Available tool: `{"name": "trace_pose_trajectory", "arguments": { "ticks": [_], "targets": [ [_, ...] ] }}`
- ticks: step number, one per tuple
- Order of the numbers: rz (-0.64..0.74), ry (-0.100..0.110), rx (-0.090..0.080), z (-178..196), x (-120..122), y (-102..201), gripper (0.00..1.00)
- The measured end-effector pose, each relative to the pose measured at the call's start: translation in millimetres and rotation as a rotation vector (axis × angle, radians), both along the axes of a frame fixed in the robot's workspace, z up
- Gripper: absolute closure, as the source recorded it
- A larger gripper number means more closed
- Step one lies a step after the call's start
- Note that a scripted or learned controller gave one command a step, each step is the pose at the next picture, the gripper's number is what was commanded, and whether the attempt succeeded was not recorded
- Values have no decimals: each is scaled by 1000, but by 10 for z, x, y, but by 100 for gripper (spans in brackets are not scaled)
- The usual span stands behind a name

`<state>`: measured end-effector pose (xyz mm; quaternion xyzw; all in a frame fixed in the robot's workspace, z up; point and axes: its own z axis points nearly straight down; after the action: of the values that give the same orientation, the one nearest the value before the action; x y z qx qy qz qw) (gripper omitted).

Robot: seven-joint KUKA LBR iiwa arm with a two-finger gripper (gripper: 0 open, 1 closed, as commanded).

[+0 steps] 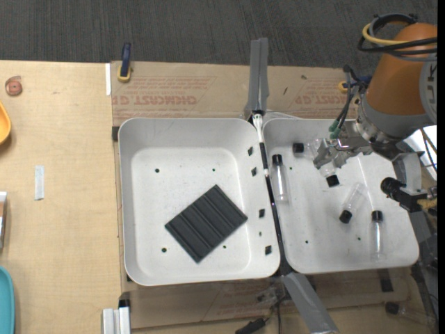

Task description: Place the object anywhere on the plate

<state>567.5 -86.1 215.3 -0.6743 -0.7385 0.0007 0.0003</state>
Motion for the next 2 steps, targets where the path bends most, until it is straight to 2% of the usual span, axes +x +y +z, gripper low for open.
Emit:
{"name": "trace_pose_trajectory", "arguments": {
  "ticks": [1, 2],
  "targets": [
    [-2, 3, 0, -87, -392, 704, 100],
    [25, 2, -1, -72, -450, 1559, 100]
  ]
}}
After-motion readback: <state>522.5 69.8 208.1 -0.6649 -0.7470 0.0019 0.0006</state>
